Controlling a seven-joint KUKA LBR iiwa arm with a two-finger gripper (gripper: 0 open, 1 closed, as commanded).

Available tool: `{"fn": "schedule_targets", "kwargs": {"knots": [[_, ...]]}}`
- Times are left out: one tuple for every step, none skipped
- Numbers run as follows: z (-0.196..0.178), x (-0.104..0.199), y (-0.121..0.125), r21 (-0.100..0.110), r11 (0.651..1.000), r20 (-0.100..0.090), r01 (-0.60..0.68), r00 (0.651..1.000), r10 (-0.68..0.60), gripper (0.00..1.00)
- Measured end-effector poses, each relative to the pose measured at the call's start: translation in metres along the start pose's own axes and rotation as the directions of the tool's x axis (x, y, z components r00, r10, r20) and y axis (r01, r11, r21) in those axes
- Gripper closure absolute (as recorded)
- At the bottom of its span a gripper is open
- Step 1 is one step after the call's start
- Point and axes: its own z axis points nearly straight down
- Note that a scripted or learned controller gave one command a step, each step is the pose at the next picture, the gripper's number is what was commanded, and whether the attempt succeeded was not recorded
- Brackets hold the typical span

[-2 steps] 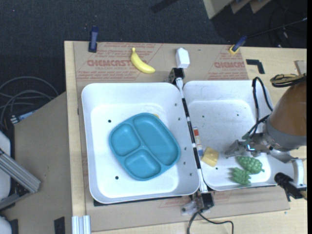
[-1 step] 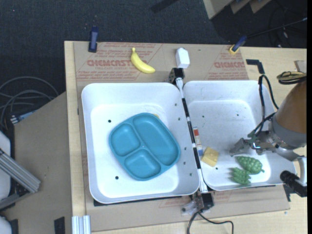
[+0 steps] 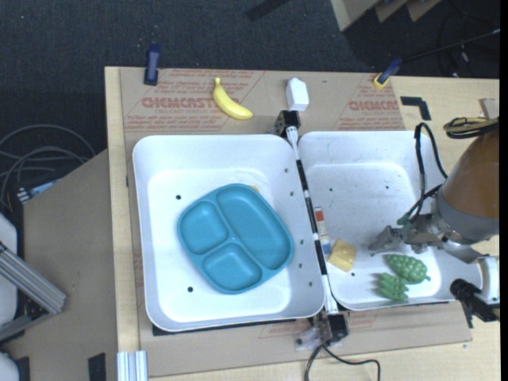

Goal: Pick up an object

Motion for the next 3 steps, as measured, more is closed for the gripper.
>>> {"fn": "schedule_targets", "kwargs": {"knots": [[-0.084, -0.018, 0.0, -0.003, 1.0, 0.002, -0.001, 1.0, 0.001, 0.0], [-0.001, -0.027, 0.092, -0.001, 1.0, 0.002, 0.0, 1.0, 0.0, 0.0], [-0.025, -0.069, 0.165, -0.003, 1.0, 0.003, 0.001, 1.0, -0.001, 0.0]]}}
